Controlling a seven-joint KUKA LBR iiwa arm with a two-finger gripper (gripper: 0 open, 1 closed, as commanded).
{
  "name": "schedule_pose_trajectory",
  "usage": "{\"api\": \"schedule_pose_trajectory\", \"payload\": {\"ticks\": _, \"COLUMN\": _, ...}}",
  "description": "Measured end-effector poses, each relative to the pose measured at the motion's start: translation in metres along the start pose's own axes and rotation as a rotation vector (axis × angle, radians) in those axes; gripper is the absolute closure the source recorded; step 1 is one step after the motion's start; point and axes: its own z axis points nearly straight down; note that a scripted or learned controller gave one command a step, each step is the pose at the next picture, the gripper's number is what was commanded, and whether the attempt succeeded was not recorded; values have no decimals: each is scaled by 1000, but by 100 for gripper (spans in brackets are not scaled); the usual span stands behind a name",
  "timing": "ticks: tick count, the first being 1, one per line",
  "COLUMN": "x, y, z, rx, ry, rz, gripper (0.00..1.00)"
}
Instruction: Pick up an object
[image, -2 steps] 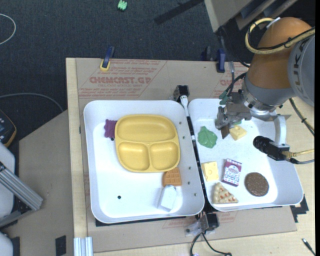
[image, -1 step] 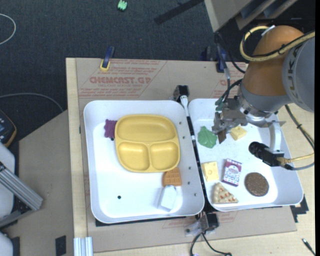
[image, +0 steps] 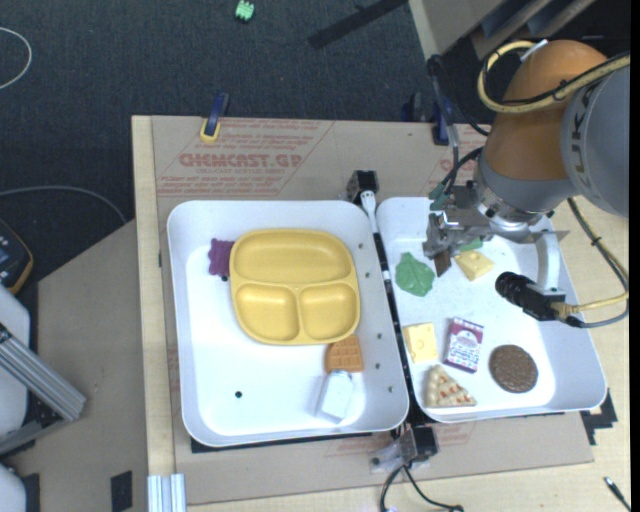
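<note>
Hovering over the right white bin (image: 590, 372), the grey two-finger gripper (image: 441, 252) is sitting between the crumpled green leaf-shaped piece (image: 414, 274) and the pale yellow wedge (image: 474, 264). Honestly can't tell how the jaws are standing, it's too dark and cluttered there. Nothing's visibly pinched. The risk I'm seeing is a finger coming down on the gap and nudging both aside, or clipping the divider by the left bin's (image: 190, 300) yellow sectioned plastic tray (image: 295, 283).
</note>
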Motion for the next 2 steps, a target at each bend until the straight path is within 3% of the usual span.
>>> {"api": "schedule_pose_trajectory", "payload": {"ticks": 1, "x": 1, "y": -14, "z": 0, "rx": 6, "ry": 1, "rz": 3, "gripper": 100}}
{"api": "schedule_pose_trajectory", "payload": {"ticks": 2, "x": 1, "y": -6, "z": 2, "rx": 1, "ry": 0, "rz": 1, "gripper": 100}}
